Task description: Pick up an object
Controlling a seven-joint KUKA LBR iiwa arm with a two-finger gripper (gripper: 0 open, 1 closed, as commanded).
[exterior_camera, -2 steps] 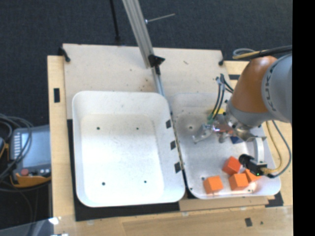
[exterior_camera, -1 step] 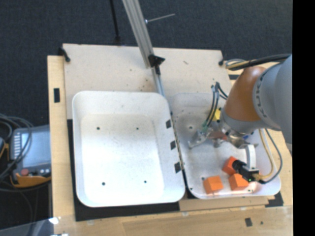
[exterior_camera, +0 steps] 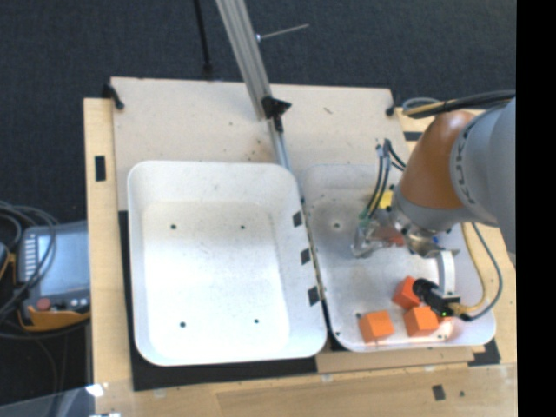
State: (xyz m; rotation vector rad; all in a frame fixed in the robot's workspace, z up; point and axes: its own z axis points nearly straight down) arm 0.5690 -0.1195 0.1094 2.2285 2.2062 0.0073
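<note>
Camera view looks down on my worktop (exterior_camera: 217,124) with its two white bins, and I take the right bin (exterior_camera: 339,198) as my landmark. My arm (exterior_camera: 452,168) comes in over that bin's far right side, and my pincer (exterior_camera: 369,240) hangs above its bare middle, well apart from anything worth taking. From this angle I cannot tell how it is set, and I see nothing held in it.

The things I am after are three orange blocks, clustered in the near right corner of the right bin, probably because they slid or were dropped toward that wall. One orange block (exterior_camera: 376,326) sits nearest the bin's front rim, squarish with flat faces. A second (exterior_camera: 422,320) lies just beside it to the right, touching or nearly touching a black part of my cabling. The third (exterior_camera: 406,292) sits a little farther back, partly hidden.

The left bin (exterior_camera: 217,259) lies beside the right bin, touching along their shared edge.
</note>
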